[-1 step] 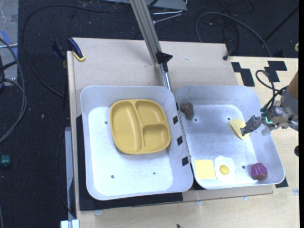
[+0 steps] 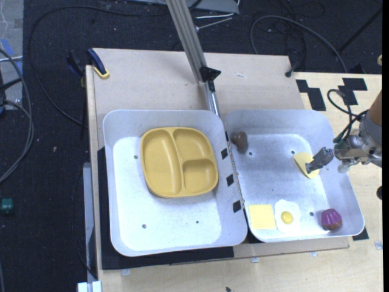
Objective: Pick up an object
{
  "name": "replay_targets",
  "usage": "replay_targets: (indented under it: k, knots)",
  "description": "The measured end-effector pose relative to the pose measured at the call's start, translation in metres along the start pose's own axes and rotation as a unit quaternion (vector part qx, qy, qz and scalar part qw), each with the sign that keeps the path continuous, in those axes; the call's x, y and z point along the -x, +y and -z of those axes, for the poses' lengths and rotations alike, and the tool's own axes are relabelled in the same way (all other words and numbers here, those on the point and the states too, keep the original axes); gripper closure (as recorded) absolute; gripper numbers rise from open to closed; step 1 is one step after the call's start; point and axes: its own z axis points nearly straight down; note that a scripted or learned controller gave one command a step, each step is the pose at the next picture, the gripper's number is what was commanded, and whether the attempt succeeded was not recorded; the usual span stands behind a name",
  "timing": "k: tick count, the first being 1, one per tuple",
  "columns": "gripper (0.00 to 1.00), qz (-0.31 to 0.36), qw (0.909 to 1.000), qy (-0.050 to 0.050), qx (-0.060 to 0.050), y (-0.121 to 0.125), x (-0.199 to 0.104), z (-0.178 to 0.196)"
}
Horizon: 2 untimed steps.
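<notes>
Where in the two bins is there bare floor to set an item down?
Left bin: bare floor below the yellow divided plate. Right bin: open middle between the brown object and the fried egg. Crowded: the near edge, with cheese slice, egg, purple object.

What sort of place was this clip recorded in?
Most likely a robotics lab, not a kitchen. Two white bins sit on a plain wooden bench, holding toy food such as a fried egg and a yellow divided plate. Loose cables run over the dark floor.
</notes>
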Motion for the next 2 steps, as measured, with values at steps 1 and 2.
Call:
replay_targets:
  k: [1,2]
  knots:
    - [0.00,-0.001,1.0000,0.001,-0.003,-0.008,-0.003,-0.061]
    - [0.00,-0.001,1.0000,-0.001,0.001,-0.007,-0.003,-0.112]
